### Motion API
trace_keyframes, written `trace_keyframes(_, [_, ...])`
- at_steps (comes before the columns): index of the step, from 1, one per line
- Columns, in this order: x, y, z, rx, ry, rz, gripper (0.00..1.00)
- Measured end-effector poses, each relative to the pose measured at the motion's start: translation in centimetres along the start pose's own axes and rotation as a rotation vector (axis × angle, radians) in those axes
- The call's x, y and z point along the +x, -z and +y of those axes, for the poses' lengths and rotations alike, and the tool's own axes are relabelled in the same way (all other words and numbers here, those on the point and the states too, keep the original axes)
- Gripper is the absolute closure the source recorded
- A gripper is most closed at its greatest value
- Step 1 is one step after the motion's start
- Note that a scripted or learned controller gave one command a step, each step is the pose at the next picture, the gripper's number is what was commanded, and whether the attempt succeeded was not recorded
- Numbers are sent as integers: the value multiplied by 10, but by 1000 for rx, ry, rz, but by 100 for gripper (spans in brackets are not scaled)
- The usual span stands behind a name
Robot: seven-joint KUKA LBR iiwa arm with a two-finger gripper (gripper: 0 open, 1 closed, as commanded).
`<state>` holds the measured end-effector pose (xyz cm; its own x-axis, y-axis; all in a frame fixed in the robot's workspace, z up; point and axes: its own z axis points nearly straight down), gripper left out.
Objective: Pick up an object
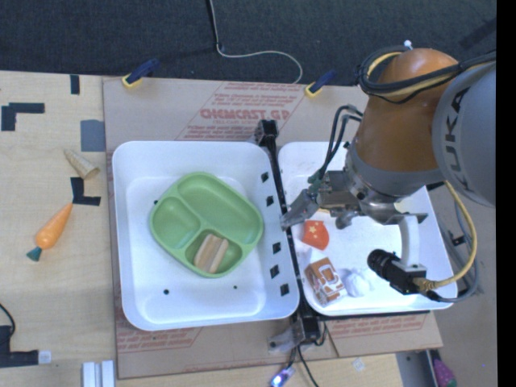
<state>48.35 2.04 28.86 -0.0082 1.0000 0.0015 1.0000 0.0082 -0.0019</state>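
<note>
A small orange-red wedge-shaped object [315, 234] lies on the floor of the right-hand shallow white bin [435, 252], near its left wall. The two-finger gripper [310, 210] hangs just above and beside it; whether its fingers are apart, together or clamped on anything cannot be told from this slanted view. Nearer the front edge of the same bin sit a small brown-and-white printed box [322, 280] and, just beside it on the right, a little crumpled white lump [355, 281]. The grey arm with its orange band [403, 119] covers much of the bin's back part.

The left-hand shallow white bin [137, 289] holds a green plastic plate with three compartments [205, 222], tilted in the bin; a tan slice-shaped piece [211, 252] rests in the compartment nearest the front.

Outside the bins, on the wooden bench [48, 297] to the left, lie an orange toy carrot [53, 228] and a beige cone-shaped piece [81, 164], apart from each other.
</note>
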Motion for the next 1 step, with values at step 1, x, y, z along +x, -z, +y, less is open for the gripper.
trace_keyframes(1, [-3, 10, 0, 2, -5, -2, 100])
